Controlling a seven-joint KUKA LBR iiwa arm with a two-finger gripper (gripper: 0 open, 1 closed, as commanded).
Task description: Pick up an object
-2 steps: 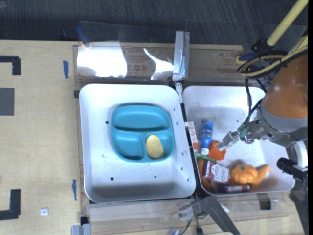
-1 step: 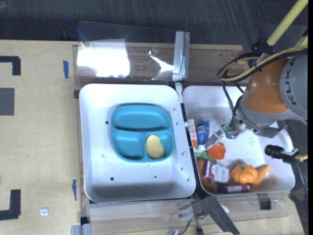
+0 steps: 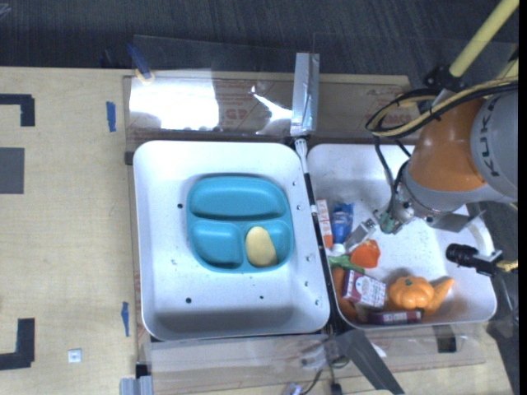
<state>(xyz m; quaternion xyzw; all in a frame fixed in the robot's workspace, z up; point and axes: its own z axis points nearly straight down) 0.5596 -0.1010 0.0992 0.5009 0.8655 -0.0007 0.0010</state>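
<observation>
My gripper reaches down and to the left into the right bin, under the grey wrist and orange band. Its tip hangs just above a small red-orange pepper-like toy and beside a blue tube. A red-and-white small box lies at the bin's left wall. Toward the front lie a red packet, an orange pumpkin, a carrot and a dark bar. I see nothing held.
The left bin holds a blue divided plate with a yellow oval fruit in its lower right compartment. A black cable fitting juts over the right bin. A clear panel and a metal post stand behind the bins.
</observation>
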